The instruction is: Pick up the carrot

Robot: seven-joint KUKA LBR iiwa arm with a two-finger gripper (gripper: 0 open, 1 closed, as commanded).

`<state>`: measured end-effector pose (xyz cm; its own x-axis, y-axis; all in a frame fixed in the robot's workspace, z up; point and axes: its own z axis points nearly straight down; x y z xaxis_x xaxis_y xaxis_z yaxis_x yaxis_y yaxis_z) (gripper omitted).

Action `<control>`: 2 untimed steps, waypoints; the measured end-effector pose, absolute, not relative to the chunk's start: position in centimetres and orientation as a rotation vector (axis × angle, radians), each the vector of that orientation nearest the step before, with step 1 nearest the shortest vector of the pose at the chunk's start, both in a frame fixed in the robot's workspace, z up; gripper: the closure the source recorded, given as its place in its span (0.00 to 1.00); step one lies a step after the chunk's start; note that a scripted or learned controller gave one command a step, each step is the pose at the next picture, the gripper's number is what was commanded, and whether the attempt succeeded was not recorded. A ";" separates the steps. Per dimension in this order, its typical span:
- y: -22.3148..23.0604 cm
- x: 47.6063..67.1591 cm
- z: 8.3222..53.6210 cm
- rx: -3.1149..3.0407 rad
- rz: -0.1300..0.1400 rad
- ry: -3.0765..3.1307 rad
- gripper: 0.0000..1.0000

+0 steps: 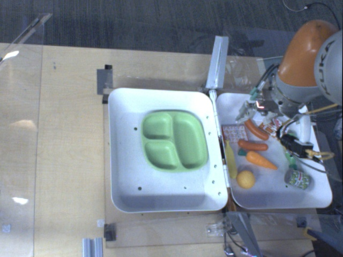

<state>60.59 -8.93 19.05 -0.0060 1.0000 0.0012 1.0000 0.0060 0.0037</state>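
The carrot (pixel 261 160) is orange with a small green stub at its left end. It lies on its side near the middle of the right bin (pixel 316 199), pointing down and to the right. The gripper (pixel 253 107) hangs over the bin's upper part, above and slightly left of the carrot, well apart from it. The grey arm with its orange band (pixel 303 52) reaches in from the upper right. Nothing shows in the gripper.
Two red sausages (pixel 256 129) (pixel 252 145) lie between the gripper and the carrot. A yellow strip (pixel 231 162), a yellow-orange ball (pixel 246 179) and a small can (pixel 297 179) share the right bin. A green divided plate (pixel 175 140) rests in the left bin (pixel 128 191). Cables (pixel 300 143) trail at the right.
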 end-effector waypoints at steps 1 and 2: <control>-12.3 61.2 10.7 2.160 0.018 2.262 0.00; -11.8 67.6 9.9 2.064 0.019 2.347 0.00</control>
<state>67.56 -11.82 9.95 -0.1280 0.9918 -0.0038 0.9916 0.1280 0.0195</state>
